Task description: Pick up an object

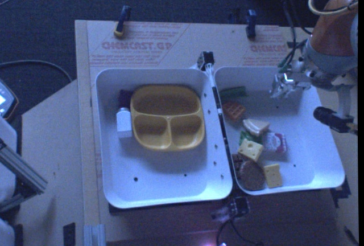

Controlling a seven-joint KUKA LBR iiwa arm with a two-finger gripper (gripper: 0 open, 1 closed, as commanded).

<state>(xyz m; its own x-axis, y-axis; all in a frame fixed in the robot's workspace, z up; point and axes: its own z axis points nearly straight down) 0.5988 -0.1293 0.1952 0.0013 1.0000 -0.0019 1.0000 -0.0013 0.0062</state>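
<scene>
Fingers (282, 87) hover above right bin (318, 151), near green block (234, 91).

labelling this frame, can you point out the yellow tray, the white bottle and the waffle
yellow tray (149, 103), camera view, floor of its large upper compartment
white bottle (124, 123), camera view, middle of its body, beside the tray's left edge
waffle (234, 110), camera view, centre of its gridded top, in the right bin

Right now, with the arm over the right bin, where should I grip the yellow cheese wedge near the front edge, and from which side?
Take the yellow cheese wedge from straight above, closing across its narrower width, left to right. It looks to lie flat, touching or nearly touching the round brown patty on its left, so that finger has little room. The gripper is well back in the right bin.
</scene>
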